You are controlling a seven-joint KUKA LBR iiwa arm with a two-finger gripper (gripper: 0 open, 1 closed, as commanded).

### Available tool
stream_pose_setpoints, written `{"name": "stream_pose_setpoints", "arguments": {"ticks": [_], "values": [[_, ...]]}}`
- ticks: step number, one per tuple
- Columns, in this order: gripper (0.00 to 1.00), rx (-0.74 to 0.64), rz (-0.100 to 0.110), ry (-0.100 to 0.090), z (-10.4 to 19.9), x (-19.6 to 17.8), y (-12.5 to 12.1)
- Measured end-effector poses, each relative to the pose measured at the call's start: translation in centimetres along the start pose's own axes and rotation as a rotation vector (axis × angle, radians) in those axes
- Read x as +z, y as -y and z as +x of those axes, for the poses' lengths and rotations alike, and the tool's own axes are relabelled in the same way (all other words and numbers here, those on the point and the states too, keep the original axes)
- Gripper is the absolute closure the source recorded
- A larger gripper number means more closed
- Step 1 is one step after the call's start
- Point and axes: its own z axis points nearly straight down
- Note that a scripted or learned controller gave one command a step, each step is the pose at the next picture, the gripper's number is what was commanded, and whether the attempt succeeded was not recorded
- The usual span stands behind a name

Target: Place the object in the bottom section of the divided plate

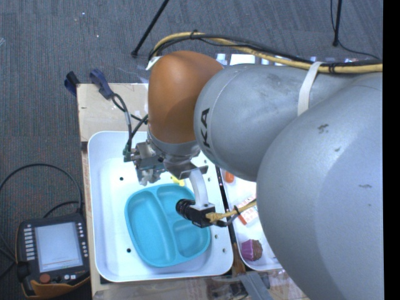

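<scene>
The hand sits at centre frame, just above the upper edge of the blue divided plate, which lies in the left white bin. Its grip state cannot be told. A purple object lies in the right bin, lower right.

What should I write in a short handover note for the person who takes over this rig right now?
Gripper: low over the upper edge of the left bin, just above the divided plate. The arm's wrist hides the fingers, so a grasp cannot be confirmed.
Divided plate: blue, lying in the left bin; the sections in view hold nothing.
Right bin: a purple object and small orange-and-white items, partly hidden by the arm.
Done: nothing is placed in the plate yet.
Left: check what the gripper carries, then place the object in the plate's bottom section.
</scene>
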Motion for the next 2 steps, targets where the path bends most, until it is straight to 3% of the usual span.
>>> {"name": "stream_pose_setpoints", "arguments": {"ticks": [1, 2], "values": [[0.0, -0.001, 0.0, 0.0, 0.0, 0.0, 0.0], [0.0, -0.183, -0.001, 0.001, 1.2, -12.9, 0.9]]}}
